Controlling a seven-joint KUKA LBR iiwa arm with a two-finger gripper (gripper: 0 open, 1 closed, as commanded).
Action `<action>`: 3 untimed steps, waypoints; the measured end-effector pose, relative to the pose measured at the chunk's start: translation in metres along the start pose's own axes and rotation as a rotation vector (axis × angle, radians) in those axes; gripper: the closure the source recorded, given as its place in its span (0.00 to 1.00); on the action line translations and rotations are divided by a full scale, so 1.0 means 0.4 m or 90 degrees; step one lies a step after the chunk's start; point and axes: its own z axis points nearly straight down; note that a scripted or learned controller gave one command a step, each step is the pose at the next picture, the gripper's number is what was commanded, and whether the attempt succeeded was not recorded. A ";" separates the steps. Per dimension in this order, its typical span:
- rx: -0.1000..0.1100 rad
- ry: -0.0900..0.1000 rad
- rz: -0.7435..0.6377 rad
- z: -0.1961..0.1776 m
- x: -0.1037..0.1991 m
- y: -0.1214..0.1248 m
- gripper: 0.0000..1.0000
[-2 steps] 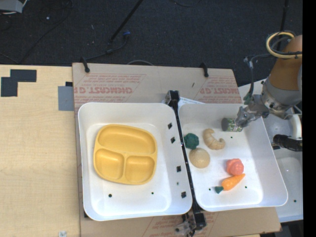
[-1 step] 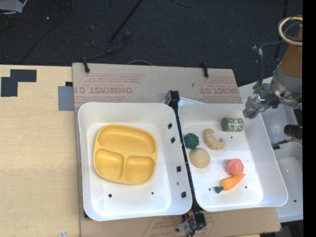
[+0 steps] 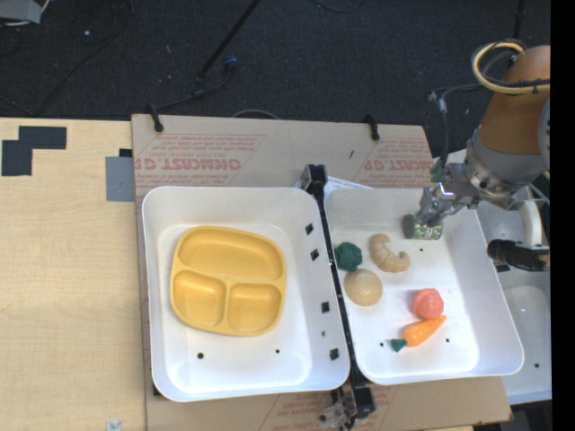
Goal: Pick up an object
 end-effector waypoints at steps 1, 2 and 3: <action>-0.001 0.000 -0.001 -0.030 0.124 -0.022 1.00; 0.001 0.000 -0.001 -0.009 0.246 -0.059 1.00; 0.001 0.000 -0.001 0.008 0.366 -0.086 1.00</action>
